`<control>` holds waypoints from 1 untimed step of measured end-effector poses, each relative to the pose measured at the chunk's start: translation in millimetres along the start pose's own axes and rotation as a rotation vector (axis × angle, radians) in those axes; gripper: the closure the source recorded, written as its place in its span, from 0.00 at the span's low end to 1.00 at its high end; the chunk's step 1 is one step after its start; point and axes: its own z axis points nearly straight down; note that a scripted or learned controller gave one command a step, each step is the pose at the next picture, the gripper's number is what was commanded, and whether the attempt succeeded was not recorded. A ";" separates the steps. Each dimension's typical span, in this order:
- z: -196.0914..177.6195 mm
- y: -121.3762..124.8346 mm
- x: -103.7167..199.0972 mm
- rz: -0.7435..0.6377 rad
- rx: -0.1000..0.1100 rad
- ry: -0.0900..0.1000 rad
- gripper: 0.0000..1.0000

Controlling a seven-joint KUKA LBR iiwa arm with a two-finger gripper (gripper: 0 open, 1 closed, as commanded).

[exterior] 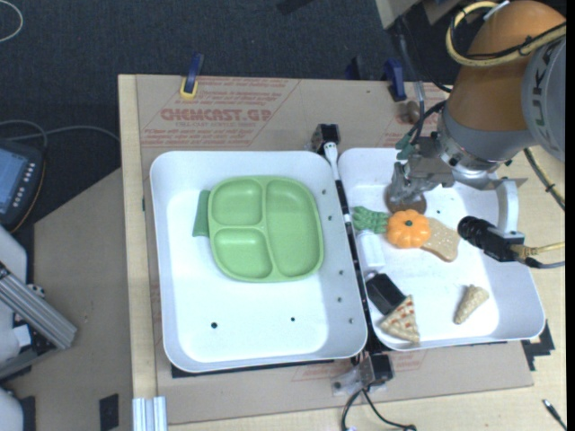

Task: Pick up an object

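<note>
The surface (pixel 135 241) is seen as a tan board crossing the middle of the frame, with red lettering printed along its upper part. Two shallow white bins are set on it side by side. The left bin (pixel 180 321) takes up the centre left, and a green divided tray (pixel 265 227) is laid in its upper half, over a darker green piece showing at the tray's left edge. The right bin (pixel 517 308) is found at the centre right. The arm (pixel 499 70), orange and grey, is seen entering from the upper right, and the gripper (pixel 409 191) is lowered over the upper left part of the right bin; whether the jaws are released or clenched cannot be told. Just below the gripper an orange pumpkin (pixel 409 230) is seen, beside a green leafy piece (pixel 368 218) on its left and a tan bread slice (pixel 443 243) on its right. A pizza slice (pixel 400 320) lies at the lower left of that bin, with a black block (pixel 384 289) just above it. A beige cone (pixel 470 303) lies at the lower right.
</note>
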 end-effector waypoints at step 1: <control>25.0 6.4 57.2 0.000 0.008 0.001 1.00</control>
